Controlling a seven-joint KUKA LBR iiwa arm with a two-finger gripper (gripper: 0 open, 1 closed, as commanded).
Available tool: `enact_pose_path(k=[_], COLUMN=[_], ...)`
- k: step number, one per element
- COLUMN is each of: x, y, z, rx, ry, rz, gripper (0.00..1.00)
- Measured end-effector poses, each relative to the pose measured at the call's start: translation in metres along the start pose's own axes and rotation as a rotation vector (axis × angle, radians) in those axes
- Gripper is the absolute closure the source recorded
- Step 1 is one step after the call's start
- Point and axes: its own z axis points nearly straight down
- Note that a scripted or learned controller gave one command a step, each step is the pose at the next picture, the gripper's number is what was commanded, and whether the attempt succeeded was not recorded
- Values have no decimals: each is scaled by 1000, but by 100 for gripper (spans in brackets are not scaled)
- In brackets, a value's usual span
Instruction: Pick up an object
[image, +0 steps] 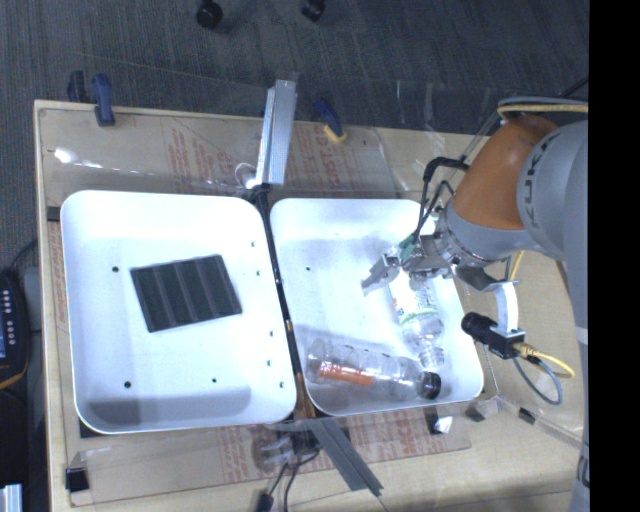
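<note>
In the right bin (330, 230), a clear plastic bottle with something orange inside (365, 368) lies along the near wall, its black cap (430, 384) pointing right. A smaller clear bottle with a green-marked label (420, 318) lies along the right wall. My gripper (388, 268) hangs low over the right bin's upper right part, just above and left of the small bottle's top end. Nothing is visibly lifted. A dark ribbed rectangular pad (186, 292) lies flat in the left bin (90, 230).
The grey arm with its orange band (500, 185) covers the right bin's far right corner. A black plug on a yellow cable (495, 335) hangs by the right wall. A metal bar (277, 130) and blue clamps (103, 100) stand behind the bins.
</note>
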Motion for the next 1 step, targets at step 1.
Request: enact_pose_path(k=[1], x=[1], y=[-10], z=[-8], rx=[2], ry=[1], rz=[-49], gripper=[0])
